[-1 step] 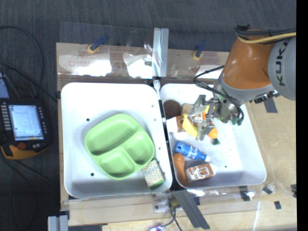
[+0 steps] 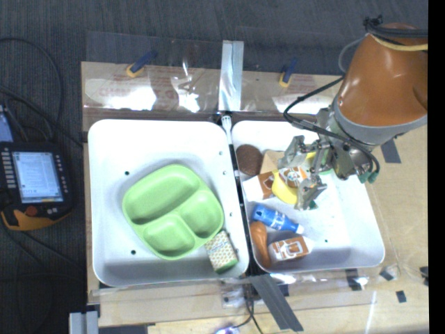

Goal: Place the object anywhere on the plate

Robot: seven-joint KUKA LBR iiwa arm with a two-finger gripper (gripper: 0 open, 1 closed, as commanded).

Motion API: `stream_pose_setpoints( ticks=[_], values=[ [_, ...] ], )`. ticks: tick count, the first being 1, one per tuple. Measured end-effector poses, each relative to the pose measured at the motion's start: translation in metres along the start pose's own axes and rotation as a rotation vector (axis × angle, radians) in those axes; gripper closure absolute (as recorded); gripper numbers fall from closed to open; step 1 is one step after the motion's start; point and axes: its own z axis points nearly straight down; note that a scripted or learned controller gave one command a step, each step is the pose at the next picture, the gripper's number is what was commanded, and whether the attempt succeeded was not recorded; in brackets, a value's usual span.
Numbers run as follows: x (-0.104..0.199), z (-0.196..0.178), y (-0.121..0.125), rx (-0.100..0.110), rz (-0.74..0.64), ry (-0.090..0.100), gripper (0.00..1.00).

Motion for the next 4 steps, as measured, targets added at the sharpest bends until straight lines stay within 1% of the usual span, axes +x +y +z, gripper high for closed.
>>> stream_pose_setpoints(
  ticks=[1, 2, 3, 4],
  values=[
    [0.011, 0.11, 0.006, -0.002, -0.208, 0.009, 1.0],
    [0.011, 0.11, 0.007, -0.002, -0.209, 0.009, 0.0],
    [0.001, 0.048, 0.084, -0.004, -0.182, 0.002, 0.0],
    [0.0, 0.041, 0.083, -0.003, -0.178, 0.003, 1.0]
  ],
)
